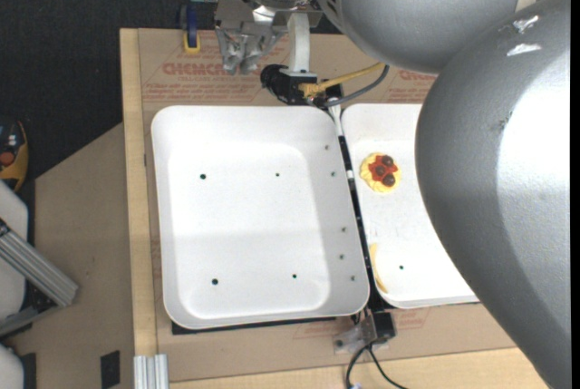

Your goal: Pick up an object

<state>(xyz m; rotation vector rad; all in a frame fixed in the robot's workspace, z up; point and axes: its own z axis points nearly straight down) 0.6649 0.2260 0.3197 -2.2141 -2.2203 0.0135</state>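
In the right bin [399, 287] sits a small yellow toy pastry [380, 172], likely light, rigid, best pinched across its rim; my hand [241, 59] hangs empty, fingers near-closed.

Red "CHEMC…" print on cardboard sheet [181, 68]

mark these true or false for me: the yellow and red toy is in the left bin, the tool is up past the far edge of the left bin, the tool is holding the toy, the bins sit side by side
1. The yellow and red toy is in the left bin. False: it lies in the right bin.
2. The tool is beyond the left bin's far edge. True.
3. The tool is holding the toy. False: the toy lies apart from it, in the right bin.
4. The bins sit side by side. True.
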